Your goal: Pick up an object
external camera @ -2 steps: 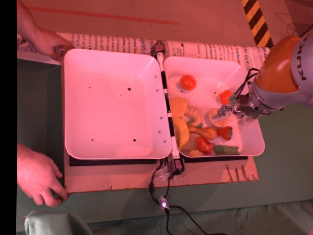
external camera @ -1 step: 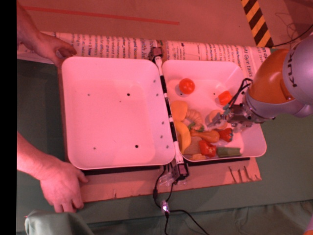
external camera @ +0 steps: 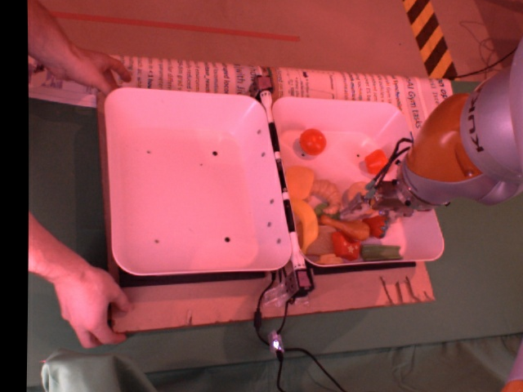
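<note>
The gripper is down low in the right-hand shallow white bin, reaching in from the right, right over the jumble of toy food. Whether it has anything is impossible to tell; the dark metal of the wrist covers that spot. Above it, the grey arm with its orange band bulks over the bin's right rim.

Around the gripper: a long orange carrot-shaped piece lies just beneath it, a red pepper-like piece just below that, and a green cucumber-like stick rests along the bin's near edge. To the left, a yellow banana-shaped piece sits against the bin's wall, touching a pale orange chunk. Further up, well apart from the pile, a round red tomato-like ball sits alone, and a small orange-red block lies near the arm.

The left-hand shallow white bin sits beside it, divided by a black-and-white strip. Both rest on a brown cardboard sheet over the dark green surface. Printed newspaper runs along the far edge. A person's hand rests at the far left corner, another hand grips the cardboard's near left corner. A black cable trails off the front. Beyond, bare floor with a yellow-and-black hazard stripe.
</note>
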Motion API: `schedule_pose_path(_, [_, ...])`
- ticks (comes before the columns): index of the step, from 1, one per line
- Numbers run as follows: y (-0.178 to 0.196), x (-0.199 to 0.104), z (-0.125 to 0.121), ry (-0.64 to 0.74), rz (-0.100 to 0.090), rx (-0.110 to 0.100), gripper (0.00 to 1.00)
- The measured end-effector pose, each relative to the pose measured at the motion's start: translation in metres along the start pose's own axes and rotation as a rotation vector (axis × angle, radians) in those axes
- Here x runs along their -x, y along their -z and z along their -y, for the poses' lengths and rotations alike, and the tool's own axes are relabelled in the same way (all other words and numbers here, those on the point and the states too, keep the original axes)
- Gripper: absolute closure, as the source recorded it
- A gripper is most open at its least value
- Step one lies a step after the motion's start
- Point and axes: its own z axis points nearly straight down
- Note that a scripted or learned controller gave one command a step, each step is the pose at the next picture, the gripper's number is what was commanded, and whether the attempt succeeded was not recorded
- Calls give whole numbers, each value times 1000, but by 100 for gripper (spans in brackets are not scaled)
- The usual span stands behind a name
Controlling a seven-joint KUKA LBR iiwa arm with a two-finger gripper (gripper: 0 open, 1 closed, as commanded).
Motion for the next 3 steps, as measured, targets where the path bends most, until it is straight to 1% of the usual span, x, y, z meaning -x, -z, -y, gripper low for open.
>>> schedule_pose_path(1, [12, 1, -2, -4, 3, 8, 100])
schedule_pose_path(2, [67, 9, 3, 0, -2, -6, 100])
schedule_pose_path(3, [130, 4, 2, 2, -2, -2, 100])
